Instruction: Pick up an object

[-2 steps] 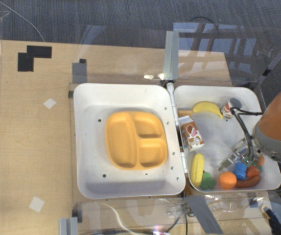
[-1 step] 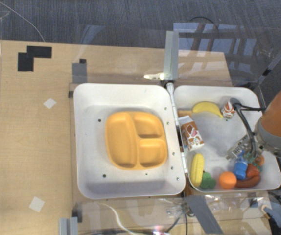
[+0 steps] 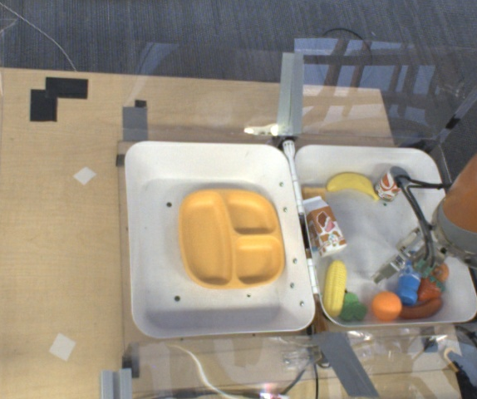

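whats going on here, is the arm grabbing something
A robot arm reaches in from the right over the right bin, which holds toy food: a banana, a small carton, corn, an orange and a few more pieces. Its gripper is low in that bin's near right corner, beside a blue piece. Nothing shows between its fingers, so no pick yet. The left bin holds a yellow divided tray.

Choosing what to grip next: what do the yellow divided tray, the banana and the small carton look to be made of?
Yellow tray: likely moulded plastic, matte, uniform colour, rounded compartments.
Banana: probably toy plastic, smooth with a faint sheen.
Carton: seemingly printed cardboard or a plastic replica, with flat faces; the look leaves it open.
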